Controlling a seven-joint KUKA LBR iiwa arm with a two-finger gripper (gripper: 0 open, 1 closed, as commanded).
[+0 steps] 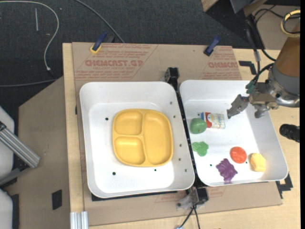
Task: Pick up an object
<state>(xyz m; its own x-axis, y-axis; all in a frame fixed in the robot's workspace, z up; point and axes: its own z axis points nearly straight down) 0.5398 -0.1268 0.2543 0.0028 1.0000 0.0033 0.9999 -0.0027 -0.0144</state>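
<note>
The right bin point(267, 175) holds several small toys: a small bottle with a red cap and white label point(212, 119), a green round piece point(198, 125), a green leafy piece point(200, 148), a purple grape cluster point(226, 169), an orange-red round piece point(238, 154) and a yellow piece point(258, 161). My gripper point(248, 108) hangs over the upper right part of this bin, right of the bottle. Its two dark fingers stand apart, with nothing between them.
The left bin point(95, 175) holds a yellow three-compartment plate point(142, 137). A black divider clamp point(171, 74) sits between the bins at the back. Blue clips point(98, 44) pin the cardboard sheet at its far edge. The arm's orange band point(290, 56) is at the right edge.
</note>
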